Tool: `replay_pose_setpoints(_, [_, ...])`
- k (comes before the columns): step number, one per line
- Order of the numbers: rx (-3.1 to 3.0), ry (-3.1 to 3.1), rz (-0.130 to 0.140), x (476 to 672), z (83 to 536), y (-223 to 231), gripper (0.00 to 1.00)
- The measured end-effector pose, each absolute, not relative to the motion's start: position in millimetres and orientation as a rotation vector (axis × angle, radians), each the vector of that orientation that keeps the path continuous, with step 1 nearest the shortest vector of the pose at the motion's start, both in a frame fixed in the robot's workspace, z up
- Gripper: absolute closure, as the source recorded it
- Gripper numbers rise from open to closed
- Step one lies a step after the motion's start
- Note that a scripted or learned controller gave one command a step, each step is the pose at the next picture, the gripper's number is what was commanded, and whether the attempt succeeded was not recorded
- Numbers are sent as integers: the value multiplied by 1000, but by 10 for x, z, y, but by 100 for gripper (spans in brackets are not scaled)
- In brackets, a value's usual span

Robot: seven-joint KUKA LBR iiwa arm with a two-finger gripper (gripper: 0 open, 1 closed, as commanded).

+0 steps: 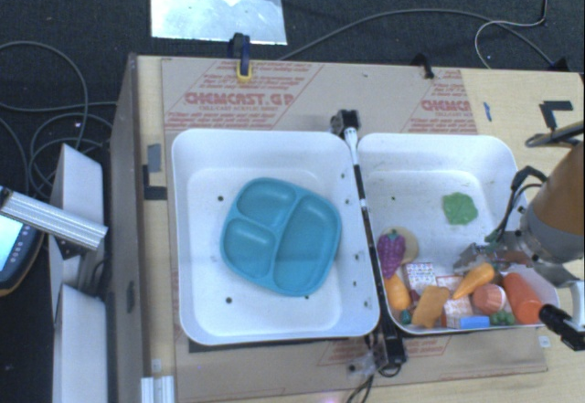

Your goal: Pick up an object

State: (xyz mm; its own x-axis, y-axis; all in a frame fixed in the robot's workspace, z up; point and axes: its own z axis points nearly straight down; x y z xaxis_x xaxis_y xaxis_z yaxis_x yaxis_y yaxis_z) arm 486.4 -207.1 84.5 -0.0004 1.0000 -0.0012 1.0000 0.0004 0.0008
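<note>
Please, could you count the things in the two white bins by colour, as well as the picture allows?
Blue: 2, the divided plate and a small block
Green: 1, a leafy piece
Purple: 1, grapes
Orange: 3, carrot-like pieces
Red: 2
White and red: 1, a printed box
Total: 10, though the pile hides some.

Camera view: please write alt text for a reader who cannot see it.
A grey robot arm reaches from the right over the right white bin, above toy food piled in its near corner, including a carrot. The left bin holds a blue divided plate.
</note>
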Motion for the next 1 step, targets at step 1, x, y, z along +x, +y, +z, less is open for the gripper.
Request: replay_pose_setpoints(1, [2214,2218,6,4891,961,-2070,100])
